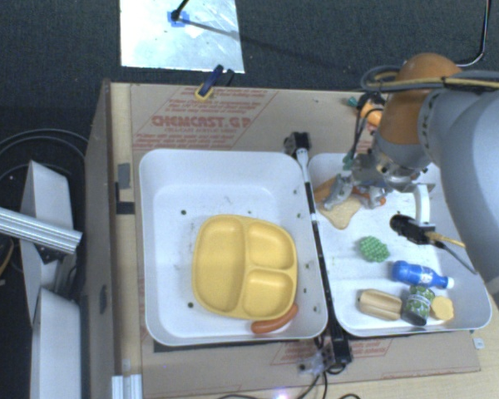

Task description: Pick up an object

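Cardboard-topped bench bears 2 white bins. Gripper low in right bin, over tan flat piece; claw state cannot tell. Step: reaching for grasp. Next: settle onto piece, clamp, lift straight. Yellow divided plate sits in left bin.

Arm: bulky smooth grey casing, rounded; orange band above the wrist; grey metallic wrist section below; thin dark cable looping over the top.
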Controlling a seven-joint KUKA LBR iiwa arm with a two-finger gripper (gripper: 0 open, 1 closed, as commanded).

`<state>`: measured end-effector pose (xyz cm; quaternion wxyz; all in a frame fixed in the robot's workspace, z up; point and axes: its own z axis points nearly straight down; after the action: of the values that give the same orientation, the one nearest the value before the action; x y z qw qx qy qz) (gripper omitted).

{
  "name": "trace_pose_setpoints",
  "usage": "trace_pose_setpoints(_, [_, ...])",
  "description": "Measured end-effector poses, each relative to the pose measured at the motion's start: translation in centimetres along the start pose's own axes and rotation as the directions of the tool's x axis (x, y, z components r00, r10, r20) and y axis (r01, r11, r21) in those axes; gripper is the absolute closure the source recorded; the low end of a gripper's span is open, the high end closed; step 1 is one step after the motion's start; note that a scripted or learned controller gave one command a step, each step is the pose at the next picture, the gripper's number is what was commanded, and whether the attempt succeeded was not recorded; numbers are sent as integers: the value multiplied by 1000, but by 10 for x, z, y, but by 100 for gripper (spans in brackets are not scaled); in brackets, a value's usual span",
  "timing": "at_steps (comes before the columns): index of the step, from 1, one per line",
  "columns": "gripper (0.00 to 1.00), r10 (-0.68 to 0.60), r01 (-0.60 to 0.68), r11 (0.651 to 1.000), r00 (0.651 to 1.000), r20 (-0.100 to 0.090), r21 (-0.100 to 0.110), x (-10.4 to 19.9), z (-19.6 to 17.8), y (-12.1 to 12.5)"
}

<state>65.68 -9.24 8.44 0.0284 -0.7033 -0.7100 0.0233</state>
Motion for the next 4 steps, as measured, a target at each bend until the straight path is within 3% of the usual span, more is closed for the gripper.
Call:
trace_pose_setpoints(2, [0,1,-1,1000,1000,3,-1,1,0,0])
trace_pose_setpoints(3, [0,5,-5,999,1000,8,-50,2,-7,7])
trace_pose_setpoints(4, [0,9,-9,999,1000,2,-49,-1,-2,8])
